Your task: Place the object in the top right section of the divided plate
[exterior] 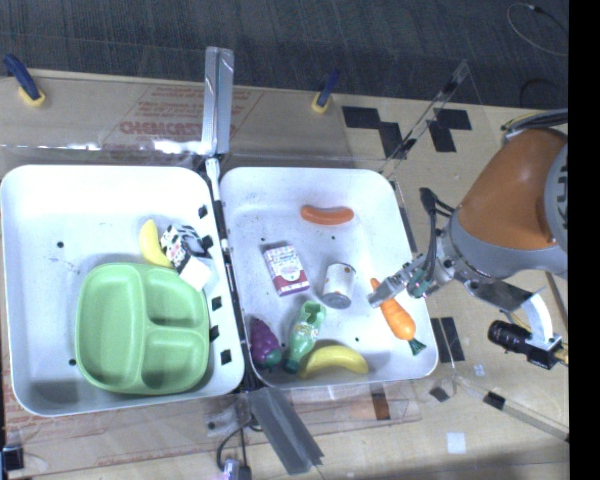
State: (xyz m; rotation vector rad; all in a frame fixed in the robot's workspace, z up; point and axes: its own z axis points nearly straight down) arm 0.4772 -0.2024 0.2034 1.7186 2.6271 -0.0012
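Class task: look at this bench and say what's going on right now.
A grey and orange robot arm reaches into the right bin with its gripper just above a toy carrot. The green divided plate sits in the left bin, its sections holding nothing yet.

Green divided plate [140, 330] flat in left bin [40, 228], lower half.

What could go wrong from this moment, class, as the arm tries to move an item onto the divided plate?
1. The gripper sits at the right bin's edge beside the carrot; a grasp there may bump the bin wall.
2. The bottle, banana and purple vegetable lie packed together, so a pick could catch two.
3. The green divided plate lies in the other bin, a long carry.
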